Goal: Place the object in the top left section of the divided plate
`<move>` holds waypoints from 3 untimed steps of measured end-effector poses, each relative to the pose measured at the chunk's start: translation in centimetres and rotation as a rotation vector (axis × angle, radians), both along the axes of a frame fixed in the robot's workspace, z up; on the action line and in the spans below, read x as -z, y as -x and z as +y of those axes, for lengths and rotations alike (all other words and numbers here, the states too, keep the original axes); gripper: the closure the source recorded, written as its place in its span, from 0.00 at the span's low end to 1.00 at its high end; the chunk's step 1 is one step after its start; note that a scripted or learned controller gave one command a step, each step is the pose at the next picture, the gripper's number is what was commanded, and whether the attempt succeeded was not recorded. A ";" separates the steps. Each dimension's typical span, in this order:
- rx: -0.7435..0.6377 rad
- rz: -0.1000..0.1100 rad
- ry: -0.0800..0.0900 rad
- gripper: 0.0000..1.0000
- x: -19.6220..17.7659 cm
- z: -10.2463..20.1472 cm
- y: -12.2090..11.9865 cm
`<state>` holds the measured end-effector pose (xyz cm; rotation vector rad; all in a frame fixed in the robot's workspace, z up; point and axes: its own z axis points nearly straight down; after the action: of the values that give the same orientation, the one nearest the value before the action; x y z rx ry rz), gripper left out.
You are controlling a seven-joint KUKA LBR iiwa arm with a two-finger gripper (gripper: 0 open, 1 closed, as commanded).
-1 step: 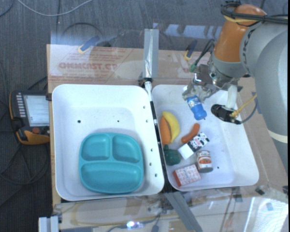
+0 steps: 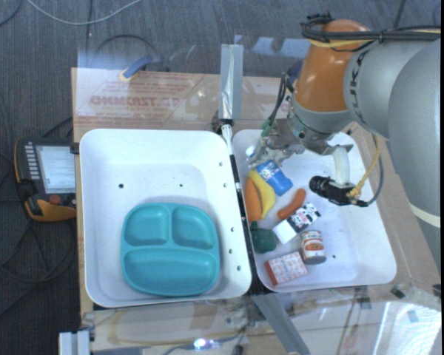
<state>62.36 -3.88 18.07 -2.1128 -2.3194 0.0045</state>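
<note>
A teal divided plate (image 2: 170,248) lies in the left white bin (image 2: 103,161), with two small sections at its far side and one large section near the front. My gripper (image 2: 269,151) hangs over the far left part of the right bin (image 2: 370,265). It is directly above a small blue and white carton (image 2: 272,177). The wrist hides the contact, so I cannot tell whether it touches the carton. Nothing lies on the plate.
The right bin holds several toy foods: a banana (image 2: 263,195), an orange piece (image 2: 250,198), a red sausage (image 2: 291,204), a cow-patterned box (image 2: 303,217), a small can (image 2: 311,245), a red box (image 2: 286,268) and a dark green item (image 2: 263,238). A black connector (image 2: 327,188) hangs from the arm.
</note>
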 end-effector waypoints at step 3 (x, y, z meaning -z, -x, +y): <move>-0.282 0.000 0.002 1.00 -6.2 23.4 9.8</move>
<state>52.59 19.55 24.32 -1.7668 -2.5948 0.0080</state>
